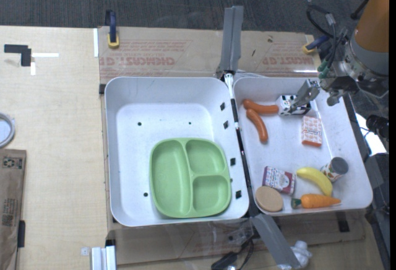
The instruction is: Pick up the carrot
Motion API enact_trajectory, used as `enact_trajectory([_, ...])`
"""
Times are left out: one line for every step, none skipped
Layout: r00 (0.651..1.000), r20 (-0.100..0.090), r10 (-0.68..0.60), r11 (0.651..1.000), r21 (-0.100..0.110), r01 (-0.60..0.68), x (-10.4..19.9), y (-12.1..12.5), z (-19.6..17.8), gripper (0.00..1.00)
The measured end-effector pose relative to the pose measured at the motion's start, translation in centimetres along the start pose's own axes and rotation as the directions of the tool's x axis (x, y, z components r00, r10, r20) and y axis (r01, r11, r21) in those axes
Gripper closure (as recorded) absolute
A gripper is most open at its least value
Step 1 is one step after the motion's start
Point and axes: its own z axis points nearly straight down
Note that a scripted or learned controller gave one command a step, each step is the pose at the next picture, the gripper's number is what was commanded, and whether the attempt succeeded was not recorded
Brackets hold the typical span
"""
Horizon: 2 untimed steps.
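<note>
At the right bin's (362,157) near edge lies the carrot (317,201), just beside the banana (314,179), so I must carry my jaws (301,101), whose opening I cannot tell, there from the far end, aligning across its length.

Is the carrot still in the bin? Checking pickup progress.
In. The carrot lies flat at the right bin's near edge, beside the banana.

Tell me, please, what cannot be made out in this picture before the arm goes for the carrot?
- Gripper, camera view: too small and dark to tell whether its fingers are open or shut.
- Black-and-white item: partly covered by the gripper, unidentifiable.
- Arm: cut off by the right edge.
- Carrot: its green end is too small for detail.
</note>
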Motion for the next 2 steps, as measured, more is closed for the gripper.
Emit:
enact_trajectory([0.992,-0.002,-0.127,0.992,0.002,0.127,-0.3,-5.0,15.1,0.0])
enact_trajectory([0.999,0.0,-0.048,0.999,-0.006,0.048,-3.9,-7.0,20.0,0.0])
